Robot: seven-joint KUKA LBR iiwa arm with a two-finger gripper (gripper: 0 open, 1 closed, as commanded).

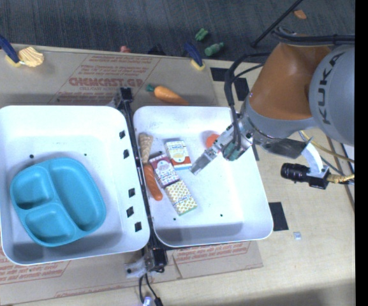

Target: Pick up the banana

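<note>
While KUKA lettering marks the arm [327,101], whether the gripper [199,164] is open or closed is unclear

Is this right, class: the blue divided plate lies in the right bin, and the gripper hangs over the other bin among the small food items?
Not quite. The camera view shows the blue divided plate in the left bin, not the right. The gripper hangs over the right bin, near the small cartons lying there.

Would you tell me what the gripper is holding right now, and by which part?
Nothing: the gripper hangs over the right bin with nothing between its fingers.
</note>
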